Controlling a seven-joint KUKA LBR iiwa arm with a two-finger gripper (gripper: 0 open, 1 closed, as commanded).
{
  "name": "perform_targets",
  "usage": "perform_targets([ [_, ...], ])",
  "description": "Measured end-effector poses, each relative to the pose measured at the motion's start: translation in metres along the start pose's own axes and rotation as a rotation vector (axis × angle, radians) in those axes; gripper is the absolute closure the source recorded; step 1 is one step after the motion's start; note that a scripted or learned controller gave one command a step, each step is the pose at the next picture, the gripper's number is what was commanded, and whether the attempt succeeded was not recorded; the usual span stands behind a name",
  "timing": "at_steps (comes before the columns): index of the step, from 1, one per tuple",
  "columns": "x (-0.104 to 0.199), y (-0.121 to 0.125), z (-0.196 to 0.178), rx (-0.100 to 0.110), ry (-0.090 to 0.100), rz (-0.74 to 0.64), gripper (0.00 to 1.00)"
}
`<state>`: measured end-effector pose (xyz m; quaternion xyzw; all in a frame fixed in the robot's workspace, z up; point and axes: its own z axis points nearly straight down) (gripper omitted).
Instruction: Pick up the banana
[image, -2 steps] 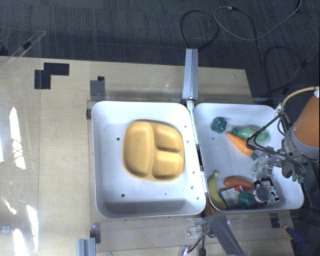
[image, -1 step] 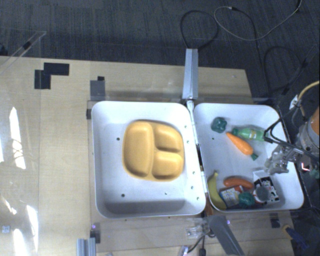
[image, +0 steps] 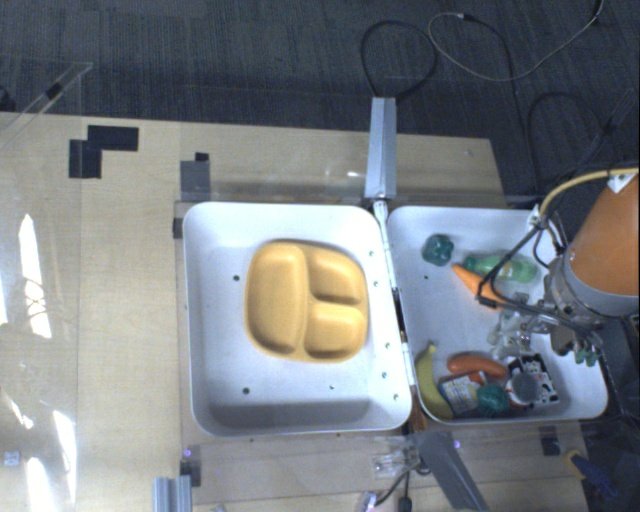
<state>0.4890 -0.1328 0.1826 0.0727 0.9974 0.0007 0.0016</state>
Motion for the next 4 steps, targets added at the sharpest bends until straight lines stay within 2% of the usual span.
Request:
perform_targets([
  [1,0.000,0.008,-0.011,0.001,-0.004,-0.192,1.00],
  [2,-0.004,0.012,-0.027,0.001,-0.003,-0.208,1.00],
  [3,-0.004,0.001,-0.064,0.001,-0.005,-0.245,1.00],
  [4,-0.003,0.020,-0.061,0.001,-0.006,-0.542,1.00],
])
